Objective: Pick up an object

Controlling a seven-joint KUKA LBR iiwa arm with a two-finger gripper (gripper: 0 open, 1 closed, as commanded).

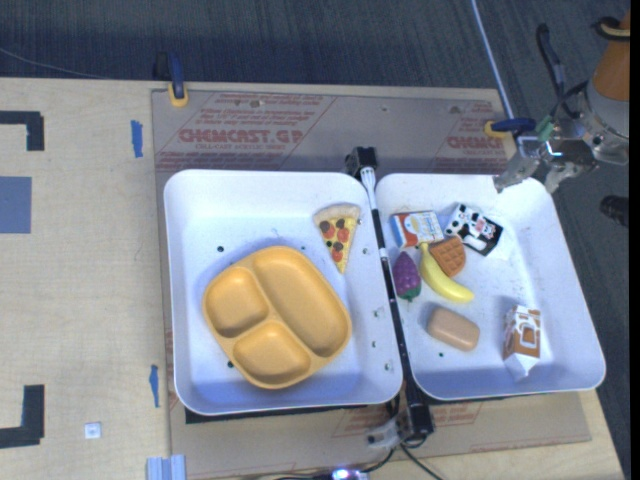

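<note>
Toy food lies in the right bin [575, 298], below and left of the pincer [528, 173]: a banana [445, 280], a cow-patterned piece [477, 230], a carton [416, 227], a purple piece [407, 274], a tan block [453, 328] and a small packet [522, 336]. The pincer hovers at that bin's far corner, holding nothing; its spread is too blurred to tell. Farther left, the other bin [190, 268] holds a yellow divided plate [274, 314] and a pizza slice [338, 230].

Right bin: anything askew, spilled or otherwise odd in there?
Nothing spilled or damaged. The toys crowd the right bin: a waffle overlaps the banana, and the white carton lies tipped near the right wall. The gripper hovers over the far rim.
</note>
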